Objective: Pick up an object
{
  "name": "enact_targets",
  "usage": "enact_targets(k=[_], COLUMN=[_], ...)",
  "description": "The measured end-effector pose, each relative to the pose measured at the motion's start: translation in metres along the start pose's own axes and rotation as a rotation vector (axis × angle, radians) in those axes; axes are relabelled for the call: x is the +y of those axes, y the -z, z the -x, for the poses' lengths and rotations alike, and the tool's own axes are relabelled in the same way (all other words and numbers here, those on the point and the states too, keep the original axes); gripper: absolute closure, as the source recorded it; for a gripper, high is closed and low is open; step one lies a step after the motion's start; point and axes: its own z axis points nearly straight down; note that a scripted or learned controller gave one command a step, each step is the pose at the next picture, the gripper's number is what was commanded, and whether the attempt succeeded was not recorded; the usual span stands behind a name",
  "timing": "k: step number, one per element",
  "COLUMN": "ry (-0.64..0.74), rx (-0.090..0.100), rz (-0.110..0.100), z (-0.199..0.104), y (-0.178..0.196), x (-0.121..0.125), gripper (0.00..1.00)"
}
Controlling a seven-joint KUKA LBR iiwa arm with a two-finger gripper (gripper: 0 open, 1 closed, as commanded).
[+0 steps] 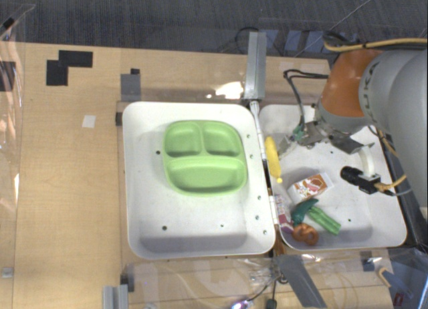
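Two white bins (134, 187): one green tray (204, 156), one banana (273, 158); gripper (299, 134) state unclear.

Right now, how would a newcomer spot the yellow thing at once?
Look at the right white bin, then along its left wall. The yellow corn cob lies lengthwise there, above the snack packet; it is the sole yellow, stick-shaped item.

I see the pale wood bench (67, 187) carrying two shallow white bins. The left bin (144, 234) sits touching the right bin (388, 231) along one shared edge. A metal rail (255, 67) runs back from where they meet. Black tape marks (67, 65) lie on the wood, well left of the left bin.
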Motion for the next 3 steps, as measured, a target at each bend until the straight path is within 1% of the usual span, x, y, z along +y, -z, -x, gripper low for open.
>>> enact_targets(k=[1,2,3], ry=[-0.108,0.052,-0.147], rx=[0.005,0.006,0.007], rz=[-0.006,-0.001,-0.010], z=[0.033,0.003,-0.004], y=[-0.003,0.000,0.052], x=[0.035,-0.023,-0.052], gripper=[0.00,0.00,0.00])
